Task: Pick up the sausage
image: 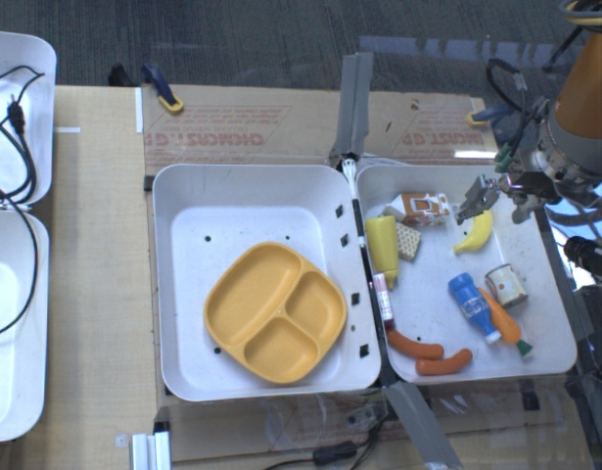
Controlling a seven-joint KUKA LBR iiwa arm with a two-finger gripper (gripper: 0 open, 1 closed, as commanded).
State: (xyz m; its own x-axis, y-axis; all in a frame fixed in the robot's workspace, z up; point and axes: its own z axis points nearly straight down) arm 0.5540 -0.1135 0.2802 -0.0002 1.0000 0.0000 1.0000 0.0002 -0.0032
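Two orange-red sausage links lie at the front of the right bin (pixel 560 302). One sausage (pixel 414 344) rests against the bin's left wall, and the other sausage (pixel 444 362) sits just in front of it, touching it. My gripper (pixel 497 204) hangs over the back right of that bin, far from both. Its fingers (pixel 474 202) stand open with nothing between them. A yellow banana (pixel 475 233) lies just below the left finger.
The right bin also holds a yellow bottle (pixel 382 246), a waffle piece (pixel 408 243), a small brown carton (pixel 425 208), a blue bottle (pixel 470 298), a carrot (pixel 507 323), a small can (pixel 505 284) and a marker (pixel 383 300). A yellow divided plate (pixel 274 311) lies in the left bin (pixel 173 262).
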